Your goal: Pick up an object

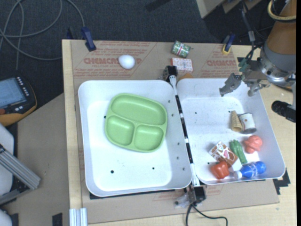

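Gripper (242,84) hangs over the far edge of the right bin (202,102), its two fingers spread wide with nothing between them. Below it, near the bin's right wall, lie a tan cone (235,121) with its long axis running away from the camera, and a small can (248,122) touching it. Red "CHEMCR..." lettering is printed on the cardboard (103,55). The left bin (94,173) carries a green divided plate (136,122).

the bench (141,56) bears two white bins, left (94,164) and right (207,98), side by side. behind them lie an egg (126,61), a can (180,48) and a card (182,64).
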Action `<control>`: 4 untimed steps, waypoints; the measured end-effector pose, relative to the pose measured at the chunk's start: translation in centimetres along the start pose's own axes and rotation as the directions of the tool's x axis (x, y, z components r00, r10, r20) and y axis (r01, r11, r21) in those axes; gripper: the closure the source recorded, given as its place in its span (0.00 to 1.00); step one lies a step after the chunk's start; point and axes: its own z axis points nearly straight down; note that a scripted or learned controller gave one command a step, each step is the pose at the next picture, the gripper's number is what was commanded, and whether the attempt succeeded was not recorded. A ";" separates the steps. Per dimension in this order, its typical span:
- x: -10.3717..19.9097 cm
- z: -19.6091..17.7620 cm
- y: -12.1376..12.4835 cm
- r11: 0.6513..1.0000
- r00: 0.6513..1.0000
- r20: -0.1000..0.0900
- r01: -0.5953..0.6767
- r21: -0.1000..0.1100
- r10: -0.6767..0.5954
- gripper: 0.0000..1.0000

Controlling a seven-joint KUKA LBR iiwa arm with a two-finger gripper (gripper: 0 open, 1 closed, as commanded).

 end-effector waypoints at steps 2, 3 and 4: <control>-8.1 9.8 -5.7 1.000 1.000 -0.001 -0.001 0.003 0.001 0.00; -7.1 16.4 -2.2 1.000 1.000 0.000 0.001 0.002 -0.001 0.00; -7.2 15.2 -2.0 1.000 1.000 0.002 0.000 -0.005 0.000 1.00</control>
